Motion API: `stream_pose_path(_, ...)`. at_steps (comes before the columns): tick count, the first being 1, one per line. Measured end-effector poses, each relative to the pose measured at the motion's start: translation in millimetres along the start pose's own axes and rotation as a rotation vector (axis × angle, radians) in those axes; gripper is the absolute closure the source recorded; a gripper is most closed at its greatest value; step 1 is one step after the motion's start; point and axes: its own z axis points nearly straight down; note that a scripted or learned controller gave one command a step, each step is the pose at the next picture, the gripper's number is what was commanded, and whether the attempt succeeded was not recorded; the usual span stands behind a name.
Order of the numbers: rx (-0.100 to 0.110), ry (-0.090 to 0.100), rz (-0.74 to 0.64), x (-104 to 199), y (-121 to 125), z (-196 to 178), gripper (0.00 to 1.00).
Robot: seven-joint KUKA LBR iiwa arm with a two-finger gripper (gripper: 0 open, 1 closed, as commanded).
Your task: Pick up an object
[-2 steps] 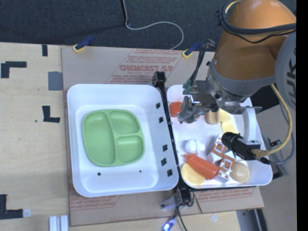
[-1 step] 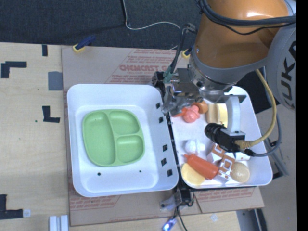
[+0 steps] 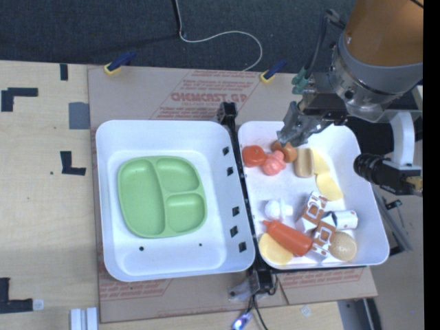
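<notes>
My gripper point(image 3: 287, 137) hangs low over the far left part of the right bin point(image 3: 364, 158). Its tip is right above a small brown piece point(image 3: 289, 152), and I cannot tell whether it touches it. Beside that piece lie a red round toy point(image 3: 253, 156), a pink toy point(image 3: 274, 164) and a tan bread-like piece point(image 3: 304, 162). Nearer the front of the bin are a yellow piece point(image 3: 328, 185), a small white item point(image 3: 273, 208), an orange-red carrot-like toy point(image 3: 289, 236), a yellow disc point(image 3: 274, 251), a red-and-white carton point(image 3: 317, 219) and a tan ball point(image 3: 344, 247).
The left bin point(image 3: 110, 150) holds a green divided plate point(image 3: 161, 195). A black hinge strip point(image 3: 235, 184) runs between the two bins. The arm's orange band and grey wrist point(image 3: 378, 47) loom over the right bin's far corner. A white cable point(image 3: 220, 36) lies behind the bins.
</notes>
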Motion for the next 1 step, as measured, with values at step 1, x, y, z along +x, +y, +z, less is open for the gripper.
stream_pose_path(1,0.006,0.001,-0.008,42.2,-0.5,0.9,1.00)
